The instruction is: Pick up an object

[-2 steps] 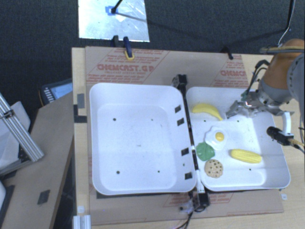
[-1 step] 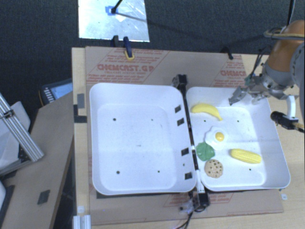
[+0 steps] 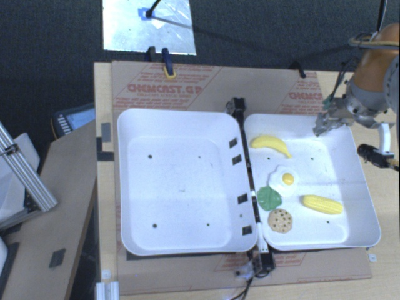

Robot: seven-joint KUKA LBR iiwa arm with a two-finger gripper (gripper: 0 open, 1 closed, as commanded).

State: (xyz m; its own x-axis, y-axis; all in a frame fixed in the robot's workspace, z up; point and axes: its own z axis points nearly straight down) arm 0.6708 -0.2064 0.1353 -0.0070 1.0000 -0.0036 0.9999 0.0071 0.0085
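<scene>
cookie [image 3: 280, 220] nearest; corn [image 3: 322, 204] lies crosswise (tip lower right); gripper [image 3: 326, 124] at far rim, grip state unclear.

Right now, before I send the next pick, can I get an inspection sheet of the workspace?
Surface: bench bearing left bin and right bin.
Job's things: in right bin, banana, fried egg, green leaf, cookie, corn cob.
Clutter: nothing seen.
Gripper: gripper over right bin's far right corner, nothing seen in it.
Cables: wires at front edge between bins.
Surroundings: dark floor, foil sheet behind bench.
</scene>
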